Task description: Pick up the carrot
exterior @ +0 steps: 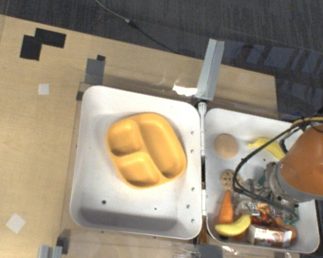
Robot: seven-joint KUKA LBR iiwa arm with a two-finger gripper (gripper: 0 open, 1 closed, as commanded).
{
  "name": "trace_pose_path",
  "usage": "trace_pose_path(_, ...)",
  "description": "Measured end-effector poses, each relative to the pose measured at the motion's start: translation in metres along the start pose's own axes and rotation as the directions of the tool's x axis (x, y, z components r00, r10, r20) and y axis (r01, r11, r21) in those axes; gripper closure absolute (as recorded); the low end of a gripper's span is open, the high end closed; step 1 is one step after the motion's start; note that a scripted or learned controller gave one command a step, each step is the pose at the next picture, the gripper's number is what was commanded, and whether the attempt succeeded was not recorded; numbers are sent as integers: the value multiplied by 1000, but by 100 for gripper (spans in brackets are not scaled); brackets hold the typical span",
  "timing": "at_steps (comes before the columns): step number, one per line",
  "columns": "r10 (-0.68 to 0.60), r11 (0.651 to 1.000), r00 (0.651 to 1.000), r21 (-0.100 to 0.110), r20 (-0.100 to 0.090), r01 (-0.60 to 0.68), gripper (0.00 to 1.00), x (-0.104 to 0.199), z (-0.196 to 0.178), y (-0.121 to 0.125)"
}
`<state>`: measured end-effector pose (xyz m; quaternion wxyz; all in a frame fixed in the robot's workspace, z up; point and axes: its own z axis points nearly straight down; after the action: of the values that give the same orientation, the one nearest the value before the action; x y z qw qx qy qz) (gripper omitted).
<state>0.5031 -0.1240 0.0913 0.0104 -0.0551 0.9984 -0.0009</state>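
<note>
While looking down on the right bin (pixel 314 238), find the carrot (pixel 226 208) in its near-left part, close to the wall shared with the left bin (pixel 85 161). Lying there with thick end toward the near rim and thin end pointing away. Touching, or all but touching, a yellow banana (pixel 234 227) curled just under its thick end. Just beyond its thin end, a small speckled round thing (pixel 227 178); farther back, a pale beige ball (pixel 226 146).

To the carrot's right, and down low among the clutter, the gripper (pixel 263 197), largely covered by the grey wrist and the orange band (pixel 318 161) above it. Near the carrot but apart from it, not over it. Cannot tell how far open or what, if anything, held: hidden under the wrist and a tangle of black cable. Nothing of the carrot seen within it.

Nearer the rim, below the gripper, a red-and-white packet or can (pixel 269 236). Behind it, beside the band, another yellow piece (pixel 267 146).

In the left bin, a yellow divided dish (pixel 146 149), well apart from all this.
</note>
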Motion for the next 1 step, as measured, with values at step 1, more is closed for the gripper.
trace_pose_path(1,-169,986,986,-4,-12,169,100,7,-3,23)
